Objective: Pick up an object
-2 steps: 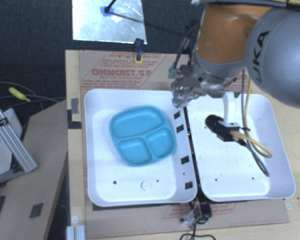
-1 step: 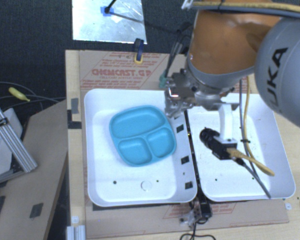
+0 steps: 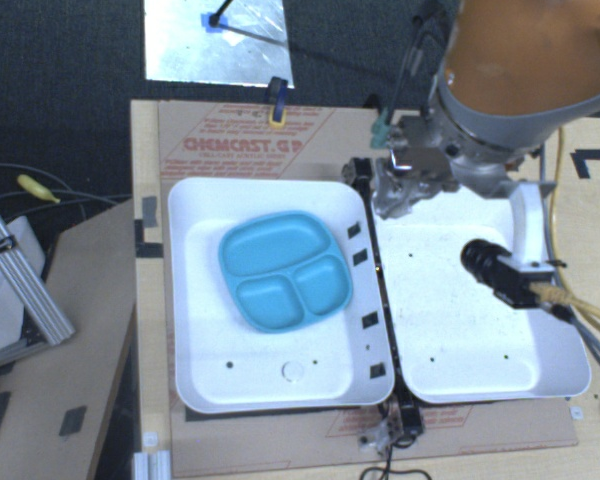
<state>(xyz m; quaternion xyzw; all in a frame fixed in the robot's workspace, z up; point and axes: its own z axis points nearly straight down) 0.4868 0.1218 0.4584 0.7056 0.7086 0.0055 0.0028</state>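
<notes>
A blue tray lies untouched in the left bin. The arm's pincer hovers over the right bin's far-left corner, its spread impossible to tell. The pickup appears not yet begun.

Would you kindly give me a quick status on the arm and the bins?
Gripper low over the back edge between the bins, nothing seen in it. Blue divided plate flat in left bin. Nothing blocking the plate.

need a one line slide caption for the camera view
Claw hangs over the top-left corner of the right bin, while a blue divided plate lies in the left bin.
</notes>
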